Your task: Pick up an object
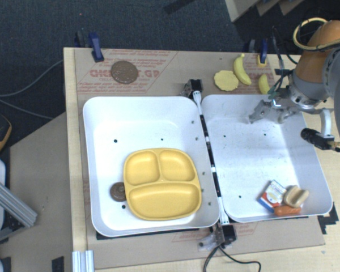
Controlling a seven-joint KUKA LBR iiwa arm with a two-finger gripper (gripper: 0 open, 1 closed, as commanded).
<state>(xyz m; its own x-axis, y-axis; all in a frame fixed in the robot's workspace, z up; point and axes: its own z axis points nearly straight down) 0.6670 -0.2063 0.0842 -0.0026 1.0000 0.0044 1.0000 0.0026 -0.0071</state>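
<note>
My gripper (268, 115) hangs over the back of the right bin (243, 169), its fingers spread open with nothing between them. At that bin's front right corner lies a small cluster: a white, red and blue carton (272, 195), a tan bread roll (297, 196) and an orange piece (285, 211). They are well in front of the gripper. The left bin (102, 129) holds a yellow divided plate (160, 183). A brown round piece (118, 192) lies against the plate's left side.
On the bench behind the bins lie a banana (242, 70), a flat yellow piece (226, 80), a small yellow-green piece (263, 84) and a brown disc (124, 71). Blue clamps (94, 46) stand at the back edge. A black divider (207, 146) runs between the bins.
</note>
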